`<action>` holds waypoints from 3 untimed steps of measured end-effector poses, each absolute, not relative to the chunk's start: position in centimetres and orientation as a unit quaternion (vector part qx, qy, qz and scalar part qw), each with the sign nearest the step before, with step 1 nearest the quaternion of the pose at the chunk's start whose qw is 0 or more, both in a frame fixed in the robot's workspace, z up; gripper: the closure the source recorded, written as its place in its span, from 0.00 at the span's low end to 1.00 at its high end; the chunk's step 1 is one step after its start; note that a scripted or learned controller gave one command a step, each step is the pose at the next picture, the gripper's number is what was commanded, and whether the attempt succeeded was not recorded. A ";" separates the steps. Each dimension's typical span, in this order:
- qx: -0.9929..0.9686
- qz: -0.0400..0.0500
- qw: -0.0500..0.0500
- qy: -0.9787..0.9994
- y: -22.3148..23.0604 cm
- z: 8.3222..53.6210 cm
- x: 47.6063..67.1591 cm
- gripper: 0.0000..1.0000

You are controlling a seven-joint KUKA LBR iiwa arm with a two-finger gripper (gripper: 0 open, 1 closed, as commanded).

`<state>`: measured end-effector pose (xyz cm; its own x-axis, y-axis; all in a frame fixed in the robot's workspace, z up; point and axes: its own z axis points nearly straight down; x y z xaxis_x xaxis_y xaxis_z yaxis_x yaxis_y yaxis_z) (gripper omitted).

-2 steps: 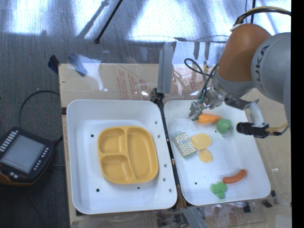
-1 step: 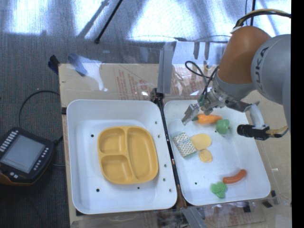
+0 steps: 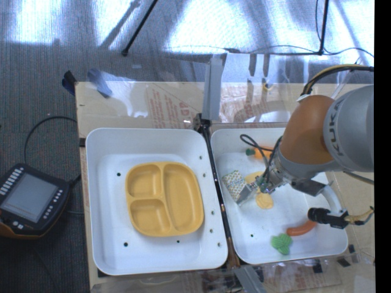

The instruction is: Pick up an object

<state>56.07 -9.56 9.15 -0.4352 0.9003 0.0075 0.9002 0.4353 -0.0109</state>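
The grey arm's two-finger gripper (image 3: 252, 192) hangs low in the right-hand shallow white bin (image 3: 317, 243), fingers slightly apart and clamped on nothing, just beside a small patterned grey-green block (image 3: 232, 180) and a flat yellow round piece (image 3: 264, 201).

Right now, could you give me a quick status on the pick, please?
Gripper low in right bin, beside patterned block. Nothing seen held. Yellow piece and arm crowd the spot.

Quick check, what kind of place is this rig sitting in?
Likely a robotics lab: a teach pendant lies on carpet, a tripod leg stands behind the bench, and toy food fills the right bin.
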 end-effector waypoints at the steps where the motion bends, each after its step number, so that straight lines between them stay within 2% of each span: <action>1: -0.637 0.001 0.003 -0.771 -8.9 8.6 56.0 0.00; 2: -0.639 0.001 0.004 -0.769 -9.1 9.5 56.0 1.00; 3: -0.640 0.001 0.004 -0.769 -9.0 9.5 56.0 0.00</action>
